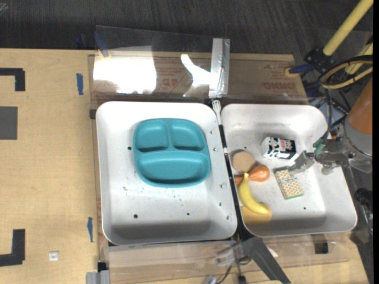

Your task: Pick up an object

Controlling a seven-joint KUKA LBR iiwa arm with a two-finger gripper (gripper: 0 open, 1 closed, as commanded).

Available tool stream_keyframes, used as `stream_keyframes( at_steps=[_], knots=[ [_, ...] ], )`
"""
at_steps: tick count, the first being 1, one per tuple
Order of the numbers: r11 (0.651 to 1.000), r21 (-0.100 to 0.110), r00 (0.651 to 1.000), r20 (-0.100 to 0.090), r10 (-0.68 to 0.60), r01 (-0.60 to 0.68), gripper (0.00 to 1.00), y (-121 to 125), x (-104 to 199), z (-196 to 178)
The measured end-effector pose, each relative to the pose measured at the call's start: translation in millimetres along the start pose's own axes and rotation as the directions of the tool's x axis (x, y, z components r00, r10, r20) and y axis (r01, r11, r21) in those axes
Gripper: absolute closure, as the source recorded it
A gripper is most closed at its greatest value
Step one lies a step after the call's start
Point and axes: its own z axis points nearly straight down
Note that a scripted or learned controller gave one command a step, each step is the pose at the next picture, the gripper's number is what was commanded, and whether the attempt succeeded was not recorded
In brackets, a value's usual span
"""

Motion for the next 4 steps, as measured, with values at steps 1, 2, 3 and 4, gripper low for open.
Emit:
stream_keyframes(
  at_steps=[1, 2, 3, 4],
  knots=[
    [0.995, -0.006, 0.995, 0.003, -0.103, 0.103, 0.0, -7, 23, 96],
    [0.995, -0.004, 0.995, 0.002, -0.103, 0.103, 1.0, -7, 24, 89],
    [0.96, -0.003, 0.96, 0.003, -0.281, 0.281, 1.0, 0, -30, 99],
    [0.859, -0.006, 0.859, 0.006, -0.511, 0.511, 1.0, 3, 18, -71]
  ],
)
